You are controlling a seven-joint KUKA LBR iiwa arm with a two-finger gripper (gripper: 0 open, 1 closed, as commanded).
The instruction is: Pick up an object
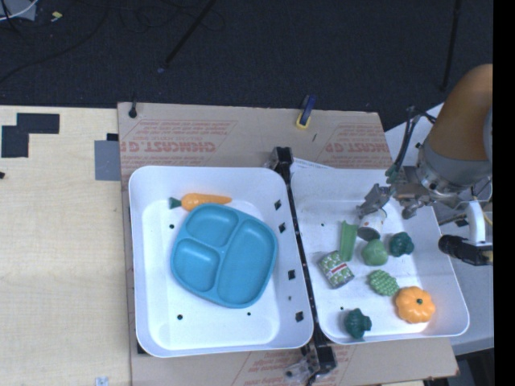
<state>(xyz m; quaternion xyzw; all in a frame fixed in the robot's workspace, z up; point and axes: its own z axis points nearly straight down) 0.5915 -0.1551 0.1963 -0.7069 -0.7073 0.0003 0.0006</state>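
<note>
My gripper (393, 205) hovers over the upper part of the right bin (322, 191), its fingers spread open with nothing between them. Just below it lie a flat green strip (348, 240), a small dark grey piece (368, 234), a round green toy (374, 253) and a dark teal broccoli (401, 244). Further toward the front are a green-and-red packet (335, 269), a bumpy green toy (384, 282), an orange pumpkin (414, 304) and a dark green broccoli (356, 322).
The left bin (153, 312) holds a blue divided plate (224, 253) and an orange carrot (205, 202) by its far edge. A black divider (291, 232) runs between the bins. The arm (463, 127) enters from the right.
</note>
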